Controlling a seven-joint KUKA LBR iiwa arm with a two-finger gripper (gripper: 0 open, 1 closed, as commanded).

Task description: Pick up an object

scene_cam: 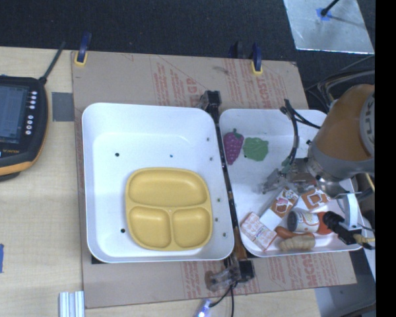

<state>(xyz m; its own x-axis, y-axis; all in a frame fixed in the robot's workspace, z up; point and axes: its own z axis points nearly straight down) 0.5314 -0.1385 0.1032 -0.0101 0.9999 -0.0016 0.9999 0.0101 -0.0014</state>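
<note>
Reaching into the right bin point(302, 119) from the side, arm point(343, 137) low over a heap of toy food point(297, 210). Gripper point(282, 177) among the clutter; grip impossible to make out. Nothing seen lifted yet. Purple grapes point(233, 145) and green leaf point(255, 148) lying apart. Yellow tray point(168, 208) alone in left bin point(105, 137).

Evenly, softly lit from above; faint shadow inside left bin point(99, 177) along its upper wall; mild glare on white plastic; slightly soft overall, dark along top edge
</note>
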